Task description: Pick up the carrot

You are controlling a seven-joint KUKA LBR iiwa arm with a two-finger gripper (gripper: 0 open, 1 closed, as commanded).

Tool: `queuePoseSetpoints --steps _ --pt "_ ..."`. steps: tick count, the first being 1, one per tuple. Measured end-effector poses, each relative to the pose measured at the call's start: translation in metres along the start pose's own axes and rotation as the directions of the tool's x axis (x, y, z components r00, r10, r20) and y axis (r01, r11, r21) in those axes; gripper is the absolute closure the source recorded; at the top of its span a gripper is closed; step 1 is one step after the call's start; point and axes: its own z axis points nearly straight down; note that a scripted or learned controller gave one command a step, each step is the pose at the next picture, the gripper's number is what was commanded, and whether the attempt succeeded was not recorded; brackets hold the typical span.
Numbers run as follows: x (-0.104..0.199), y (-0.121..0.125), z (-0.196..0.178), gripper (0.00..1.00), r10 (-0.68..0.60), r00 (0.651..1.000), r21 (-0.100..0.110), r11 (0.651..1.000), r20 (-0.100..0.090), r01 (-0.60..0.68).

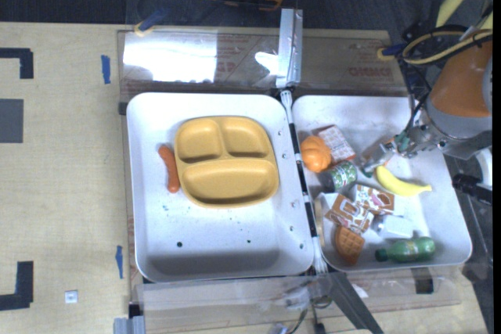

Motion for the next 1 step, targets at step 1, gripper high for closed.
queuePoseSetpoints --steps 1 --pt "-0.0003 0.0024 -0.0118 1.00 0.000 1.000 -0.006 1.000 -0.001 0.000"
